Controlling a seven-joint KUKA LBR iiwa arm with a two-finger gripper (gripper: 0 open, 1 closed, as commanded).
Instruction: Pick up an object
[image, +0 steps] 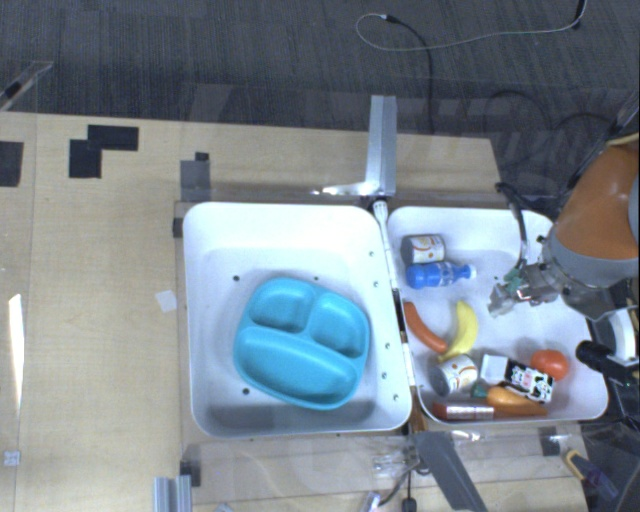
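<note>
The arm enters from the right edge of the frame, its orange band high at the upper right, and its claw (512, 290) hangs over the right bin (500, 222), in the bare middle-right part of it. The fingers look parted and nothing sits between them, so the claw holds nothing. It is low and tilted leftward, which in my judgement suits a descent toward the cluster of things just left of it.

Candidates for picking all lie in that right bin. A small can (424, 247) and a blue bottle (438, 274) lie side by side near the bin's upper left. Below them a yellow banana (463, 328) rests against an orange-red sausage-shaped piece (425, 330). Along the lower wall sit a round tin (458, 375), a black-and-white carton (528, 380), a carrot-like piece (505, 400) and an orange ball (552, 363), crowded and touching one another. That crowding probably makes the lower row awkward to grasp cleanly; the bottle and banana stand freer and nearer the claw.

The left bin (210, 300) holds a blue divided plate (300, 340), lying slightly tilted in its middle, well apart from the claw. Both bins rest on the wooden bench (90, 330).
</note>
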